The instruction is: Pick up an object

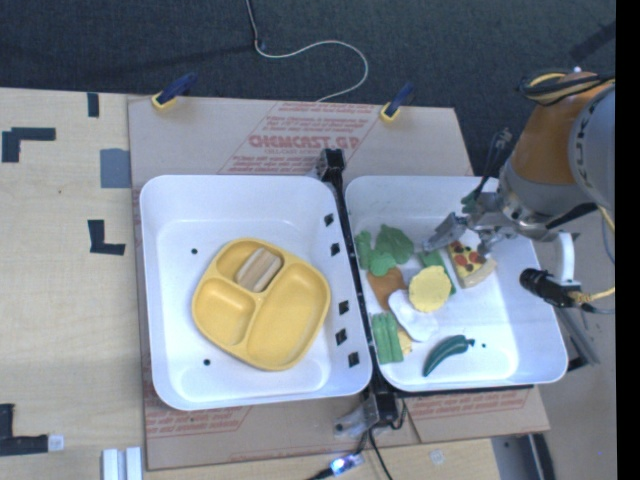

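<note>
In the right bin (500, 363) | pincer (458, 236) above pizza slice (471, 265) | grip state: cannot tell

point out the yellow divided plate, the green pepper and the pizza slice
yellow divided plate (290, 318), camera view, on its bare large compartment
green pepper (447, 352), camera view, middle of its body
pizza slice (469, 264), camera view, on its topping

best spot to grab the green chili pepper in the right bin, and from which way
Grip the green chili pepper across its thick middle, coming straight down from above. It lies flat and slanted on the right bin floor, apart from the other toy foods, with bare floor on both long sides for the claw to straddle. Its ends look too thin to hold well.
</note>
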Tool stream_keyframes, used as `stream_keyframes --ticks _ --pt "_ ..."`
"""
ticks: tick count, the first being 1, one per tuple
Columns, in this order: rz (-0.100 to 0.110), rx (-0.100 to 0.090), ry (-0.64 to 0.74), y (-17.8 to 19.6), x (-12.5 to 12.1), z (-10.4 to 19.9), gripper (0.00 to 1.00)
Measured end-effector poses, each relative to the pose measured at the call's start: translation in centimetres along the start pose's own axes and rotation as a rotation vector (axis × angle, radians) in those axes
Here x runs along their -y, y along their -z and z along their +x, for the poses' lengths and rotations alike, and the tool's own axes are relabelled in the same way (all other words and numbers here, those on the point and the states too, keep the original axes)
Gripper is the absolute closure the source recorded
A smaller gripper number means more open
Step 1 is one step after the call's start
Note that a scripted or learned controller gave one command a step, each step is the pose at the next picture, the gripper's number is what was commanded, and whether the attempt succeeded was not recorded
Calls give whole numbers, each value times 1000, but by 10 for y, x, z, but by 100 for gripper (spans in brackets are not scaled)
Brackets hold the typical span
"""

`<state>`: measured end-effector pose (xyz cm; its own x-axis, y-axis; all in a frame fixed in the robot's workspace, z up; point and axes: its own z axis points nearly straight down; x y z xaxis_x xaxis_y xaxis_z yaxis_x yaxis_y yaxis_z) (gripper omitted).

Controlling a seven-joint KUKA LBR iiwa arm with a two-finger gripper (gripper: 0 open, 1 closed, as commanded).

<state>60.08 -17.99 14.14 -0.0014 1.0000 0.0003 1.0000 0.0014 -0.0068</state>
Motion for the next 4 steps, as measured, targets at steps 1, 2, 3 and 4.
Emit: stream_keyframes --ticks 1,2,3,4 --pt "-8 4 1 -52 -1 1 0" --pt "-14 6 2 -37 -3 0 100" --pt "-9 1 -2 16 7 -3 100" --pt "-10 1 1 70 4 8 100"
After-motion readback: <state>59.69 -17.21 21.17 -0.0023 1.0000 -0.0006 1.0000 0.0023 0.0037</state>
